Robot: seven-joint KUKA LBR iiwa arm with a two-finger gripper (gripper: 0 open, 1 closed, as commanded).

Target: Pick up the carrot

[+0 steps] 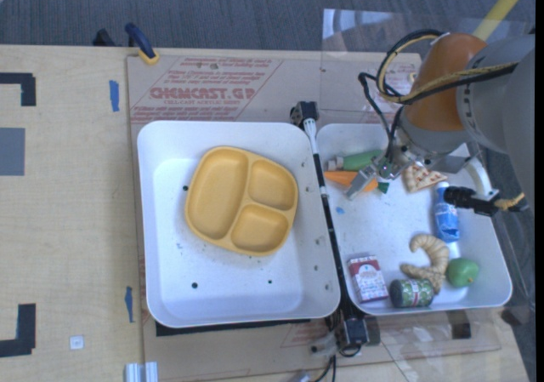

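The carrot (pixel 342 178), orange with a green top (pixel 359 159), lies near the far-left corner of the right bin (pixel 489 265), close to the divider. My gripper (pixel 371 179) is down at the carrot's right end, reaching in from the right under the orange-banded wrist (pixel 442 82). Its fingers (pixel 356 188) stand apart on either side of the carrot's tip. The gripper is open, and the carrot rests on the bin floor.
The right bin also holds a pizza slice (pixel 422 177), a blue bottle (pixel 447 220), a croissant-like piece (pixel 430 254), a green apple (pixel 462 271), a dark can (pixel 412 293) and a red-white box (pixel 367 277). A yellow divided plate (pixel 240 199) sits in the left bin (pixel 170 287).
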